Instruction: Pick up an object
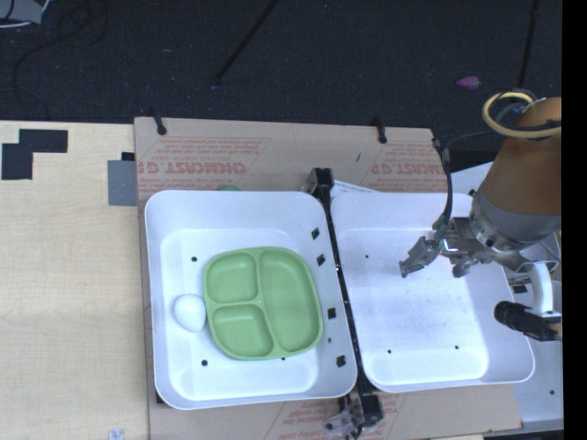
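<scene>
Camera view: two white bins.
Green plate [262, 302]: left bin [165, 246].
White egg [190, 313]: touching plate's left edge.
Gripper [415, 259]: right of plate, jaws apart, holding nothing.

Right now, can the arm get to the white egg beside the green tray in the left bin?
Probably yes. The claw hangs over the right bin; the white egg lies uncovered against the green tray's left edge. The bin divider is low, though it's a long reach across.

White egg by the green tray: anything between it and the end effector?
Yes. The end effector is over the right bin; the egg lies in the left bin. The bins' divider and the green tray lie between.
</scene>
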Tool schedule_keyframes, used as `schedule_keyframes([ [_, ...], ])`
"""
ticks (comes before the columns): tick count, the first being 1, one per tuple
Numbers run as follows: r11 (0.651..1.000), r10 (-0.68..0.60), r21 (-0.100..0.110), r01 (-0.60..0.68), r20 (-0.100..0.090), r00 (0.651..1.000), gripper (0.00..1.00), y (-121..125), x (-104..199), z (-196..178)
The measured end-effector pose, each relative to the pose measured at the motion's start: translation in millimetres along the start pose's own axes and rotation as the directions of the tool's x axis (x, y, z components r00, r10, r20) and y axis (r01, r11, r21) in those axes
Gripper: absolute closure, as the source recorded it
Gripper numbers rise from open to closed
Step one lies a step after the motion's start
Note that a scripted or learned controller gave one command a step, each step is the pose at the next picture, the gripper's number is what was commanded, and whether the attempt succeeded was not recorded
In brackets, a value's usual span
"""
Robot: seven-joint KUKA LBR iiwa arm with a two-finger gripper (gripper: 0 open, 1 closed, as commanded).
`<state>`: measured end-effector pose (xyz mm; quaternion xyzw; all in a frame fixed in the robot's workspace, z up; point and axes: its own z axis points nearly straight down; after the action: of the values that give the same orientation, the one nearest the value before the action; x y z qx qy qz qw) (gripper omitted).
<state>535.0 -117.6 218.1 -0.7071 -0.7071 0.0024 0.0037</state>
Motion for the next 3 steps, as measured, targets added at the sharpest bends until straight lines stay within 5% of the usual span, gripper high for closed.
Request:
schedule_keyframes([
  [2, 1.0, 0.001, 0.0, -0.001, 0.0, 1.0, 0.0, -9.5, -5.9, 94.7],
  [3, 1.0, 0.006, -0.003, -0.006, 0.0, 1.0, 1.0, -8.9, -7.2, 82.2],
])
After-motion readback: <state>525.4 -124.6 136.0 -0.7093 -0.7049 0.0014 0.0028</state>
